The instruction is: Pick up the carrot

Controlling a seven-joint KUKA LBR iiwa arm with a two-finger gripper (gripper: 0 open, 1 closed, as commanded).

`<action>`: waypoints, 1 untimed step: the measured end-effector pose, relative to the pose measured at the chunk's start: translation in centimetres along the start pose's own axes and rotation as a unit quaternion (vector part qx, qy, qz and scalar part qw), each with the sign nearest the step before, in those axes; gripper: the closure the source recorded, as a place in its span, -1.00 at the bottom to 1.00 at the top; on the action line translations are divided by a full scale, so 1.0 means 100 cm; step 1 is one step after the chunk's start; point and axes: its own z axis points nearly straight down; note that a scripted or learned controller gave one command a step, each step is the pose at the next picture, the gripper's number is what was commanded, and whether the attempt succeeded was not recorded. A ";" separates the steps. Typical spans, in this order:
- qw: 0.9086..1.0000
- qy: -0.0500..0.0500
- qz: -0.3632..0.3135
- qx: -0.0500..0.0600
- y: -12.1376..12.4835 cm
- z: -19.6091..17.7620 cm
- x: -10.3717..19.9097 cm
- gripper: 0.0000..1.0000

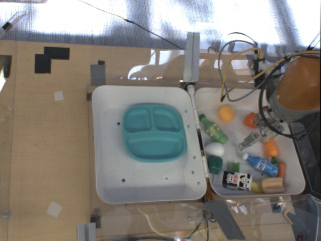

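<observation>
The carrot is a short orange piece with a small green top at its lower end, lying in the right bin near that bin's right side. The gripper hangs low over the right bin, just left of the carrot and above the blue bottle. Its grey metal body slants down to the left from the orange-banded wrist. Nothing is visibly held in it.
The right bin also holds an orange ball, a green bottle, a white egg, a dark green cup, a milk carton, a bread piece and a reddish stick. A teal divided plate sits in the left bin.
</observation>
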 end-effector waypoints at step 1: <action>0.991 0.007 -0.136 -0.004 -0.020 -0.089 0.010 -1.00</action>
